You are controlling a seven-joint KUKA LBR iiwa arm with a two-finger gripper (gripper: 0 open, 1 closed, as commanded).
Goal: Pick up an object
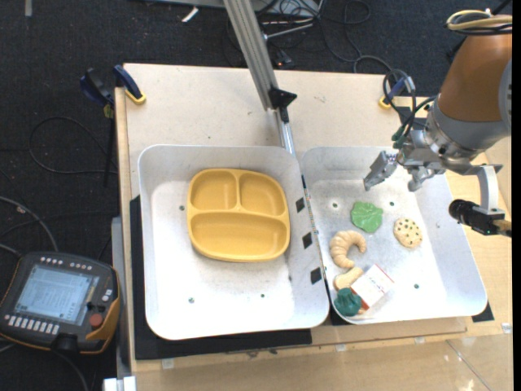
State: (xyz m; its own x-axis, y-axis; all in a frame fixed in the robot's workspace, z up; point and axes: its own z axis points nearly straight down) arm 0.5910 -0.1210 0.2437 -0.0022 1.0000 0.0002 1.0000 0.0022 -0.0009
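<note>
Hand (399, 170) open, holding nothing, up over right bin (464, 279); green leaf toy (366, 216) just below hand, cookie (407, 232) a bit further, croissant (348, 247) beyond leaf

A pale wooden bench (203, 108) stood on dark speckled carpet (57, 47), with blue-and-yellow clamps (122, 84) gripping its far corners. Black cables (326, 10) trailed across the floor beyond the far edge, beside a slanted grey metal pole (248, 35). A grey handheld control pendant (57, 300) lay off the near left corner.
</note>
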